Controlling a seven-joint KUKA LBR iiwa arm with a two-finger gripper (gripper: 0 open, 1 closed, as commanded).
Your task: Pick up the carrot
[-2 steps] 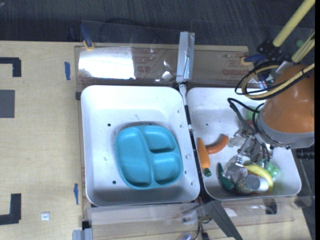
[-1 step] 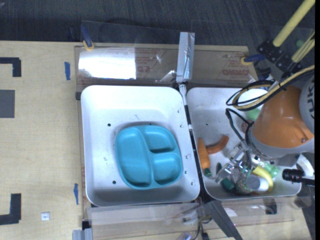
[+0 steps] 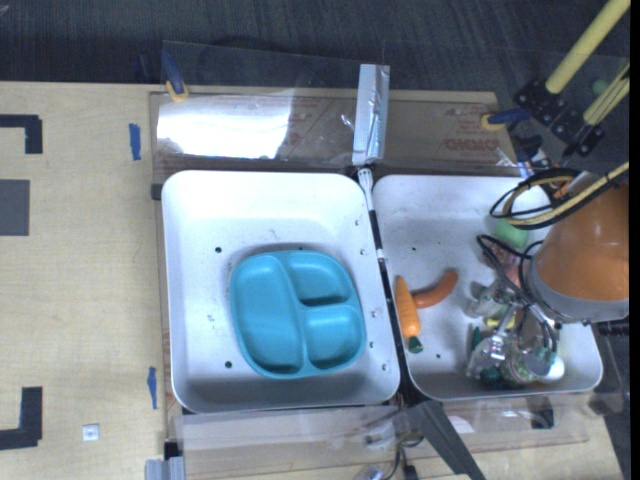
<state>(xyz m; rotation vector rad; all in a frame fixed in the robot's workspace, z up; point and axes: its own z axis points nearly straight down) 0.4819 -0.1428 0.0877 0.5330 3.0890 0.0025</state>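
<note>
Right bin (image 3: 440,208): carrot (image 3: 406,313) by left wall, claw (image 3: 505,343) apart.

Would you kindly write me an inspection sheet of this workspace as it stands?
Surface: two white bins side by side, left bin and right bin, on a wooden bench.
Job's things: carrot lies in the right bin against its left wall, green end toward the camera.
Clutter: orange sausage-shaped item touching the carrot; blue divided tray in the left bin.
Grippers: pincer low in the right bin, apart from the carrot; finger state unclear.
Cables: black and yellow loops above the orange band.
Surroundings: clear taped panels behind the bins; dark floor.
</note>
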